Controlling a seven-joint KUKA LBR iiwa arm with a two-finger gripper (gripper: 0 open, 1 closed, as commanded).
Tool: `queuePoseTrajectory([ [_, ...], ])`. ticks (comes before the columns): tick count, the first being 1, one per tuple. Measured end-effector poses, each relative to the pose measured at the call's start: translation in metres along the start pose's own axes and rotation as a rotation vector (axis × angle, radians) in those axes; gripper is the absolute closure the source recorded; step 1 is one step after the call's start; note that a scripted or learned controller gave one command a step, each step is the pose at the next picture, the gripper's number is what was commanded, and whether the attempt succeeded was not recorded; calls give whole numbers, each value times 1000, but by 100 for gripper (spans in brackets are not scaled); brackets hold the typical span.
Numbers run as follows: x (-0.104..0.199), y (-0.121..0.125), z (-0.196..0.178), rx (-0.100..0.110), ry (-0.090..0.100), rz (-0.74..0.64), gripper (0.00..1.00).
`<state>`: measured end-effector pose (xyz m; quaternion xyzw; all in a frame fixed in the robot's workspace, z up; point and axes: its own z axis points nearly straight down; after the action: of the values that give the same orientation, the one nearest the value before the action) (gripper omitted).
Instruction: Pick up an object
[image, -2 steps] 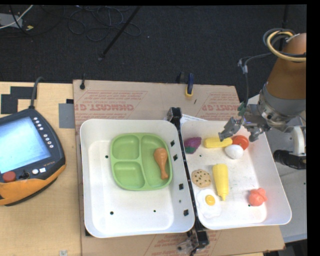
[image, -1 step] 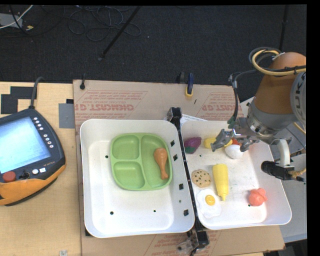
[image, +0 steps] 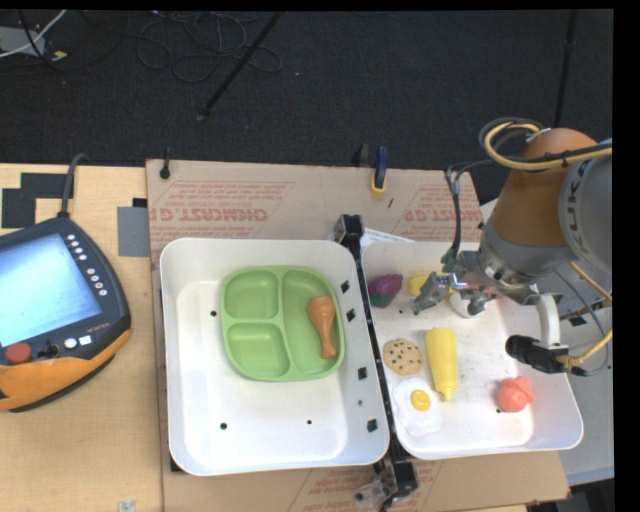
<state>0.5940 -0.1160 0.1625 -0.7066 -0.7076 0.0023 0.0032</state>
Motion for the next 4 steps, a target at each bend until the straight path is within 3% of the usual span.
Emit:
queuePoseTrajectory([
  [1,9,-7,60,1,1,0,0],
  [2,10,-7,76,-2,1,6,0],
  [3,7,-8,65,-1,1,13,100],
  [4,13,-9,5,-10,-1,0,100],
])
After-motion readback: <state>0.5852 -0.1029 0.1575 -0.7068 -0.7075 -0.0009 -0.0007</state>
